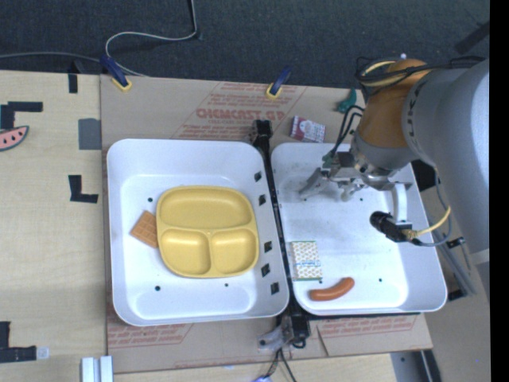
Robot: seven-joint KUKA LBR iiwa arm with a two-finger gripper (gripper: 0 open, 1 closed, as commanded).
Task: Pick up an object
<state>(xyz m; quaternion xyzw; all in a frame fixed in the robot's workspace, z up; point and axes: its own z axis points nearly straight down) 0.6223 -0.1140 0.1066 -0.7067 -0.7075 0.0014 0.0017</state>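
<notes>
My gripper (326, 189) hangs over the upper part of the right bin (413, 281), open, with nothing between its fingers (308, 186). In the same bin, near the front, lie a small patterned square packet (305, 259) and an orange-brown sausage (331, 290), both well in front of the gripper. The left bin (131, 293) holds a yellow divided plate (208, 231). A tan waffle-like cracker (145, 229) pokes out from under the plate's left edge.
A small red and white packet (306, 129) lies on the cardboard behind the right bin. Blue and yellow clamps (278, 84) pin the cardboard's back edge. The grey arm (445, 134) covers the right bin's right side, with a black cable fitting (390, 224) below it.
</notes>
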